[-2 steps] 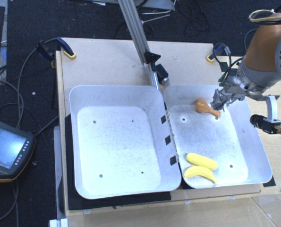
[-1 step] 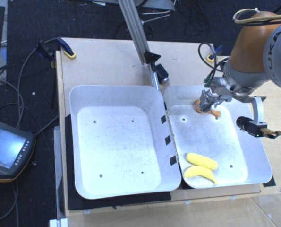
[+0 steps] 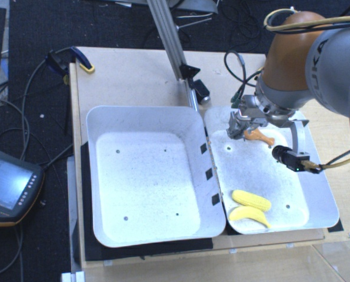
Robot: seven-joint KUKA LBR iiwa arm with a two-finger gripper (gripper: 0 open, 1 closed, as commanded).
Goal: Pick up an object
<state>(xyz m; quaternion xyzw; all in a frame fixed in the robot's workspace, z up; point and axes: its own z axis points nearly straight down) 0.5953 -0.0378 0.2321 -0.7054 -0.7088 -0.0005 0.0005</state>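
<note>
In the right bin (image 3: 292, 184), a yellow corn cob (image 3: 252, 200) and a yellow banana (image 3: 248, 215) lie side by side near the front edge. An orange toy piece (image 3: 260, 137) lies at the bin's far end. My gripper (image 3: 238, 128) hangs over that far end, just left of the orange piece and touching or nearly touching it. The wrist hides most of the fingertips.
The left bin (image 3: 104, 175) sits beside the right one. A slanted aluminium post (image 3: 172, 37) with a black clamp rises behind the bins. A black cable plug (image 3: 289, 157) hangs from the arm over the right bin. A teach pendant (image 3: 7, 184) lies off the bench at left.
</note>
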